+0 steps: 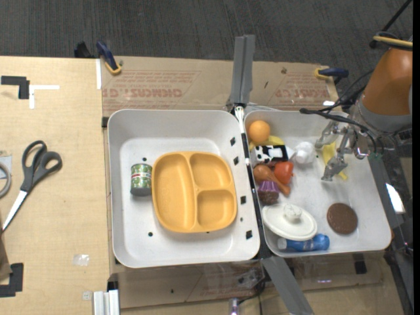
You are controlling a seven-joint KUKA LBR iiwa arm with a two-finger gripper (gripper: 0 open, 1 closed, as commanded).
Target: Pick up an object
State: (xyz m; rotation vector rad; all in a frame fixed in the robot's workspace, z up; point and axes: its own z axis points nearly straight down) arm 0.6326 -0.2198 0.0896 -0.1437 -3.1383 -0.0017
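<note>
Task named no particular object; nearest candidates sat in the right bin (367,241). Yellow piece (327,152) lay just beside the gripper (335,168), partly hidden by the metal, shape unclear, looked like light plastic, probably stiff and a bit slick. White lump (303,153) sat just left of it, small and rounded, likely light, would suit a pinch across its middle. Gripper hung over bare bin floor at the upper right of that bin, nothing seen between its tips; whether it was apart or together could not be told from this slant.

Further left a cluster against the divider: orange ball (259,131), black-and-white item (270,153), red piece (283,172), purple piece (268,191), touching or overlapping, so a grasp there risked catching neighbours. Ball looked smooth, likely to roll off the tips. Near front: white lidded dish (290,220), blue bottle (308,244) lying flat, brown disc (342,218), flat and hard to get under.

Left bin (125,241) held a yellow divided tray (194,191) and a small green can (140,178) touching its left edge
</note>
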